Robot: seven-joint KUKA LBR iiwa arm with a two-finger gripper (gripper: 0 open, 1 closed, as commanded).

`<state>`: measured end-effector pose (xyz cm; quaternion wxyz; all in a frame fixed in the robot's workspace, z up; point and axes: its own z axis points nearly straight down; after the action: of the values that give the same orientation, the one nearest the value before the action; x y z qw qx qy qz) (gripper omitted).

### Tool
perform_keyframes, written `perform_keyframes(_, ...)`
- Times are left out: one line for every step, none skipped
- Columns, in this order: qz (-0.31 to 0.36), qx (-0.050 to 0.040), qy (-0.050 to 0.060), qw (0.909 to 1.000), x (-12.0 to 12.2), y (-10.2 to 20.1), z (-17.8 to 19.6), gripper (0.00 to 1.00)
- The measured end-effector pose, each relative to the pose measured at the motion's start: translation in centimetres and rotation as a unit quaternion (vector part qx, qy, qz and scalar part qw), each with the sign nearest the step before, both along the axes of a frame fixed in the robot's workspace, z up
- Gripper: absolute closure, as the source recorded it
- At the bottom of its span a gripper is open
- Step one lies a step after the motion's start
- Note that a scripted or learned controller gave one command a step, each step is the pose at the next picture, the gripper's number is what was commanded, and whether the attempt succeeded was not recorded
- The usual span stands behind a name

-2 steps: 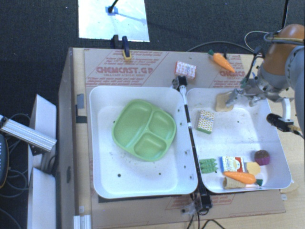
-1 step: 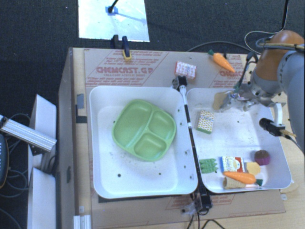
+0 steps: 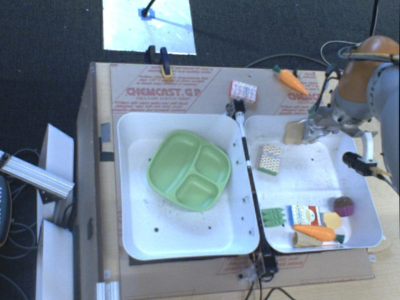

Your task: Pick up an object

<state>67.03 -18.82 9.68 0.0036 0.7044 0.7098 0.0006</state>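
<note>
My gripper (image 3: 307, 132) sits at the right bin's (image 3: 356, 195) far edge, touching a tan flat block (image 3: 294, 133) just to its left; I cannot tell its state.

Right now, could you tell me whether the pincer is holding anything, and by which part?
It cannot be told. The pincer sits right against a tan block at the right bin's far edge, but a grip is not visible.
</note>
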Motion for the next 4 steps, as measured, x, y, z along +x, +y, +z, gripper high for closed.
perform_keyframes(0.0,0.0,0.0,1.0,0.0,0.0,0.0,0.0)
perform_keyframes(-0.002,0.001,0.002,1.0,-0.1,0.4,-1.1,0.0)
perform_keyframes(-0.003,0.0009,0.001,1.0,-0.1,-0.1,-1.1,0.0)
perform_keyframes(-0.001,0.0002,0.0,1.0,0.0,-0.1,0.0,1.0)
